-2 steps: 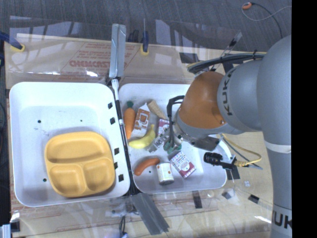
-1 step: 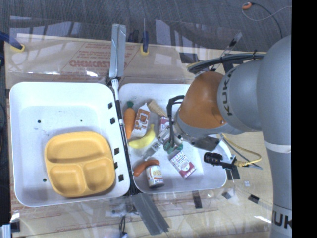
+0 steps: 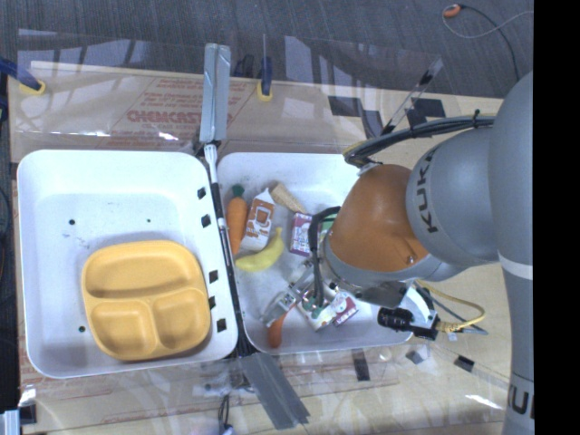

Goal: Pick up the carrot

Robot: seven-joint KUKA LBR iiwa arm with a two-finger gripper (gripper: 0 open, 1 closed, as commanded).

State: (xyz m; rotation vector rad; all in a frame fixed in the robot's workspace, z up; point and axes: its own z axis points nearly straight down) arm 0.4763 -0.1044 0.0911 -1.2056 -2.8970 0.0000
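An orange carrot point(image 3: 236, 223) with a green top lies along the left wall of the right bin point(image 3: 362, 338), pointing toward the near side. My gripper point(image 3: 288, 303) hangs low over the near-left part of that bin, below and to the right of the carrot and apart from it. A small orange piece point(image 3: 275, 331) sits just under the gripper's tip on the bin floor; whether it is touched I cannot tell. The orange wrist band point(image 3: 376, 220) covers the bin's middle and right.
A yellow banana point(image 3: 261, 257), a small carton point(image 3: 261, 216), a tan bread-like piece point(image 3: 286, 197) and coloured packets point(image 3: 341, 312) crowd around the carrot and gripper. In the left bin point(image 3: 54, 179) lies a yellow divided tray point(image 3: 145, 297). A metal divider point(image 3: 216, 93) runs between the bins.
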